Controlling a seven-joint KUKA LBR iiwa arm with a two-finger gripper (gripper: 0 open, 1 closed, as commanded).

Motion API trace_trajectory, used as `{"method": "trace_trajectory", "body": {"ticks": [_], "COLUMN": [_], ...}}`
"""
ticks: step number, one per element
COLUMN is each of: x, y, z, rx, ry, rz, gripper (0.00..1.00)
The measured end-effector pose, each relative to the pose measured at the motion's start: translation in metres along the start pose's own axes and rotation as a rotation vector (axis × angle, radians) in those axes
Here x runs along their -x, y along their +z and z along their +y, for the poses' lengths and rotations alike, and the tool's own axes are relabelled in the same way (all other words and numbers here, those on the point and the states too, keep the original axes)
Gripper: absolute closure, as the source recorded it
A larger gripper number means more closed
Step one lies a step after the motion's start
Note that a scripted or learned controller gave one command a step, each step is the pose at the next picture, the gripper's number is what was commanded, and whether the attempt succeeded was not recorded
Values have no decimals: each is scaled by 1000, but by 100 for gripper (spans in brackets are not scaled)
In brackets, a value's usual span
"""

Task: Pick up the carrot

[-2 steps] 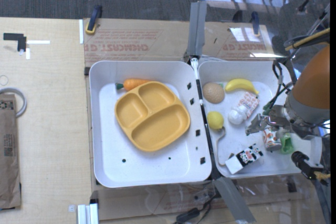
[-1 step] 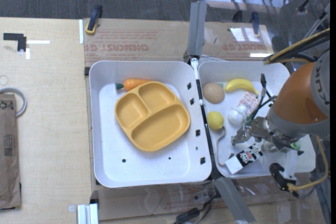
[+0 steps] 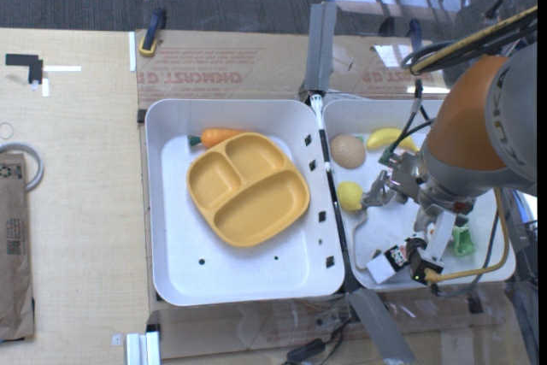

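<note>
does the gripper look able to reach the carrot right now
Probably yes: the carrot lies uncovered in the left bin, though tight against the yellow plate; the gripper hangs over the right bin.

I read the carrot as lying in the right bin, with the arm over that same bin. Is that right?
Not quite. The camera view shows the carrot in the left bin, beside the yellow plate. The arm is over the right bin, as you said.

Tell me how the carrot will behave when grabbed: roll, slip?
The carrot looks smooth and tapered, likely a stiff, light toy that may slip from a pinch. Being round, it could roll if nudged, though the plate beside it might stop it.
</note>
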State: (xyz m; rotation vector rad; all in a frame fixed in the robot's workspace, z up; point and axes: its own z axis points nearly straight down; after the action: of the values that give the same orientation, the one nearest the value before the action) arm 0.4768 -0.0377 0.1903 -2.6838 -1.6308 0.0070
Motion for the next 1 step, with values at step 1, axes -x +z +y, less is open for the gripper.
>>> {"method": "trace_trajectory", "body": {"ticks": [1], "x": [59], "y": [100], "z": [30], "rx": [-1], "ry": [-74], "rz": [0], "gripper": [0]}}
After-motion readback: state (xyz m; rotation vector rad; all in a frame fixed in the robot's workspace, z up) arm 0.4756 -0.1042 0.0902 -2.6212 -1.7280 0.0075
